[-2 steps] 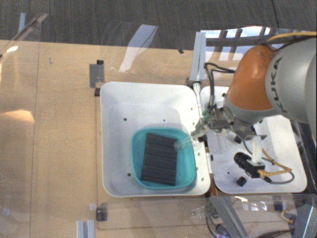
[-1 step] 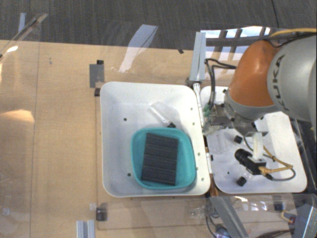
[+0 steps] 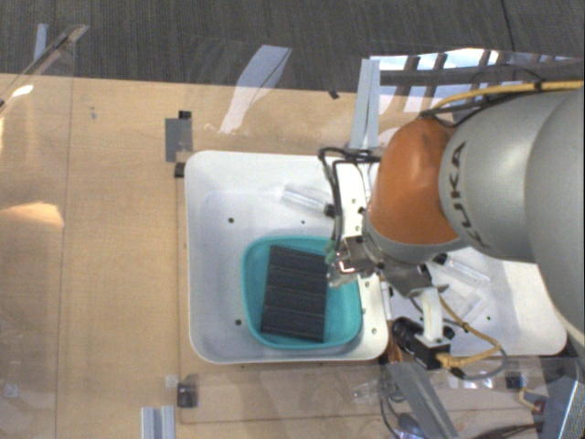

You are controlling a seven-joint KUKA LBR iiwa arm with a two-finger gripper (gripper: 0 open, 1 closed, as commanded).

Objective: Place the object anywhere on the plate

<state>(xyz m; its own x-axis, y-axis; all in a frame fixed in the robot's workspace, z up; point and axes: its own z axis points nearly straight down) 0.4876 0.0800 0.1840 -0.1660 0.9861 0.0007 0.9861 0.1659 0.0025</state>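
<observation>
The block is a dark, flat, rectangular slab with fine ribs running across its face. It lies flat on the plate, a teal dish with a raised rim, tilted slightly so that its long sides lean a little off the plate's axis. All of the block's outline sits within the rim, with teal showing on its left, below it and to its right.

The plate rests in the lower half of the left bin, close to the bin's near wall. The gripper is just beside the block's upper right corner, over the plate's right rim. The wrist hardware hides the fingertips, so I cannot tell whether the fingers are spread or pressed together, nor whether they touch the block. Nothing is seen between them.

Judgement: the placement step appears complete or at its very end, since the block lies on the plate and seems to be supported by it alone. What remains is release, if not already made, and withdrawal. The next move calls for a straight lift clear of the rim, without dragging the block's corner or nudging the plate, which looks light and free to slide.

The arm, grey with an orange band, covers most of the right bin; a few clear plastic pieces are visible there.
</observation>
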